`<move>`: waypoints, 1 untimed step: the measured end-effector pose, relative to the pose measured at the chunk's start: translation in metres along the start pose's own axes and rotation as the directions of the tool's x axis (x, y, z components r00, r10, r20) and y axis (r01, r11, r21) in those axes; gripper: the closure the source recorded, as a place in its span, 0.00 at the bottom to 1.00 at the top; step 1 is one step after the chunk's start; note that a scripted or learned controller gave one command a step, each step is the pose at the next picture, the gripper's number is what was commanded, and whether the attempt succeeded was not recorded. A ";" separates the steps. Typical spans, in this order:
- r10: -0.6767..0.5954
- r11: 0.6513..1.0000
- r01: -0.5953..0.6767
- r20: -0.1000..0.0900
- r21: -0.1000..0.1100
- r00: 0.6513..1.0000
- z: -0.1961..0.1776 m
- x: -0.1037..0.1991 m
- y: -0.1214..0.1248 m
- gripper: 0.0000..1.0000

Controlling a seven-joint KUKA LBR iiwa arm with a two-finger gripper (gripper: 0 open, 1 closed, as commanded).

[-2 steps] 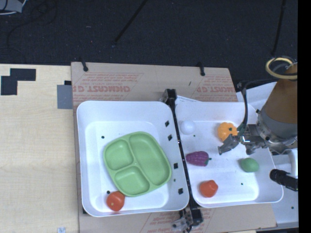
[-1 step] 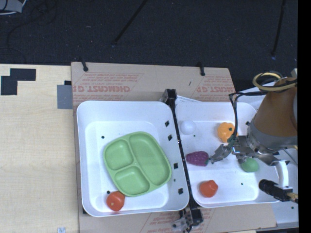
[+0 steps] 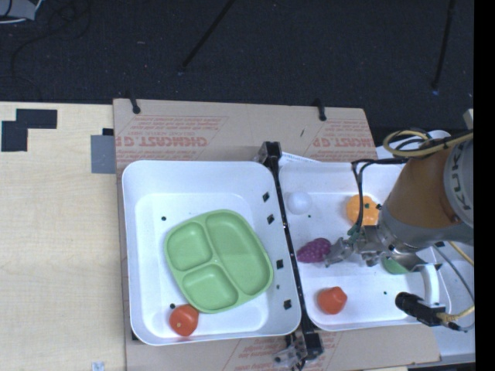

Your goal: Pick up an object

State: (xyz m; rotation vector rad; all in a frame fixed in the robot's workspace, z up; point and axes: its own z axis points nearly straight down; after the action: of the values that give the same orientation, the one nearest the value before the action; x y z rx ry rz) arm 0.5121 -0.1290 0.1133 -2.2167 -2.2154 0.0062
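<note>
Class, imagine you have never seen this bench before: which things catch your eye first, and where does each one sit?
The green divided plate stands out most, lying in the left bin with a red tomato at its lower corner. In the right bin, the arm's claw sits beside a purple grape bunch, with an orange fruit above and another red tomato below.

Both bins point(image 3: 147, 199) look like smooth white plastic with a soft sheen. The green plate point(image 3: 219, 261) is matt plastic, lightly glossy at the rims. The two red tomatoes point(image 3: 184, 320) point(image 3: 332, 300) look smooth and slightly shiny, the purple grapes point(image 3: 313, 250) knobbly and dull. Under the bins lies brown printed cardboard point(image 3: 232, 134), matt; the bench point(image 3: 54, 246) is pale wood grain. The arm point(image 3: 421, 199) has a satin orange band, and its gripper point(image 3: 348, 251) is dull grey metal.
</note>
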 end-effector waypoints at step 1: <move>0.007 1.000 -0.007 0.001 -0.003 1.000 -0.013 -0.002 0.000 1.00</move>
State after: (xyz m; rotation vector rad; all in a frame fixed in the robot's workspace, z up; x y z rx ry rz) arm 0.5125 -0.1307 0.1262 -2.2261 -2.2093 0.0040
